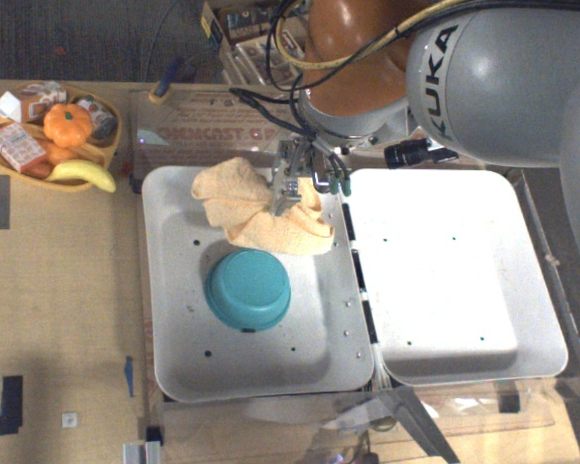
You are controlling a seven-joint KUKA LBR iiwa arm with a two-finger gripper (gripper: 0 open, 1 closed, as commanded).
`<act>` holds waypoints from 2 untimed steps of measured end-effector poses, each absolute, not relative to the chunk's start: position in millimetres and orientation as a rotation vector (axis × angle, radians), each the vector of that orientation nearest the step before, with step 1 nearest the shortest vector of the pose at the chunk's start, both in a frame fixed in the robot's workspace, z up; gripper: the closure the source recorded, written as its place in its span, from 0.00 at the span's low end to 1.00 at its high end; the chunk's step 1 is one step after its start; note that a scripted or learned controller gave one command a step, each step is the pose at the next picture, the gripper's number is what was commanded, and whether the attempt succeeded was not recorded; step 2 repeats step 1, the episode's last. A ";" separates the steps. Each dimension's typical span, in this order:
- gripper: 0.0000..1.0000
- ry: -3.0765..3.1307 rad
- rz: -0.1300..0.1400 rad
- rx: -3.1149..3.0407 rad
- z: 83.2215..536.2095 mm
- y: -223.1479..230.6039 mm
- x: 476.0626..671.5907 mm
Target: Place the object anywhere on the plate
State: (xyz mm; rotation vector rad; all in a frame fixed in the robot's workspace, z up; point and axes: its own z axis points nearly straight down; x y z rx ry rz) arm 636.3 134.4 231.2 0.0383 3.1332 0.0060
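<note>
Left bin (174, 356): a shallow white tray, its front edge closest to the viewer; it holds a teal dish and a yellow cloth.
Teal dish (248, 289): round, lying in the middle of the left bin, toward its front; it looks turned upside down, though that is not certain. It lies just in front of the cloth, apart from the pincer.
Yellow cloth (256, 211): crumpled, spread across the back part of the left bin, from the back left toward the wall shared with the right bin; its front edge reaches close to the dish.
Pincer (288, 193): it comes down on the cloth near the cloth's right half, with the metal fingers pointing into the folds. The fingers stand close together at the cloth, but whether fabric is pinched between them cannot be told.
Arm (503, 75): grey, with an orange-brown section above the wrist, reaching in from the right over the back of the bins; cables run along it.
Right bin (445, 278): a shallow white tray beside the left one, the two walls touching.
Basket (48, 148): on the counter (58, 307) at the far left, well apart from the bins; it holds an orange pumpkin-like thing, a yellow banana at its front rim and small boxes.
</note>
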 end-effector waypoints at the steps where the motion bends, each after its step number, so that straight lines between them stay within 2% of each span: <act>1: 0.00 3.132 0.006 0.038 231.9 134.1 636.5; 2: 0.00 3.132 0.006 0.038 231.9 134.1 636.5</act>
